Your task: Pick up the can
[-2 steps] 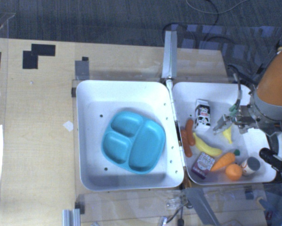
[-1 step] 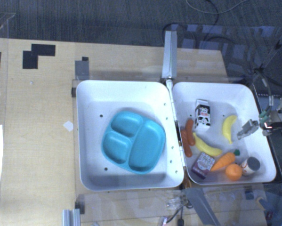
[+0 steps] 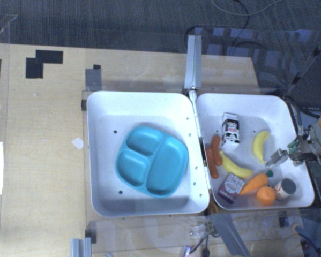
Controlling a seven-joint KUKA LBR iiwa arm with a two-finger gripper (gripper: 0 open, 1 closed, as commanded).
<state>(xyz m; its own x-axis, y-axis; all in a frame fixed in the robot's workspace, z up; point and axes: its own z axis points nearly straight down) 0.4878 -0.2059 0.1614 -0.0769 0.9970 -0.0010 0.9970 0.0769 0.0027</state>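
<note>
A: Where's the can (image 3: 285,188) sitting?
B: Right bin (image 3: 246,101), near-right corner, upright, grey top facing up. It's touching or just beside an orange (image 3: 266,196).
A: Gripper?
B: The gripper (image 3: 286,157) is hanging over the right bin's right side, above the can in the view, reaching in from the right edge. Fingers look spread apart with nothing between them. One finger tip is pointing left toward a yellow banana.
A: Which banana? I'm seeing two.
B: The upright one (image 3: 260,145), near the right wall. The other banana (image 3: 235,165) is lying slantwise mid-bin.
A: Rest of that bin?
B: Small white carton with black print (image 3: 231,129) lying near the top. Two reddish sausages (image 3: 214,155) along the left wall. A carrot (image 3: 254,183) lying beside the orange, its tip over a dark purple packet (image 3: 231,187).
A: Left bin?
B: Left bin (image 3: 101,143) is holding a blue divided plate (image 3: 151,160), three compartments, tilted a bit.
A: Can gripped?
B: No, it's standing free, apart from the fingers.
</note>
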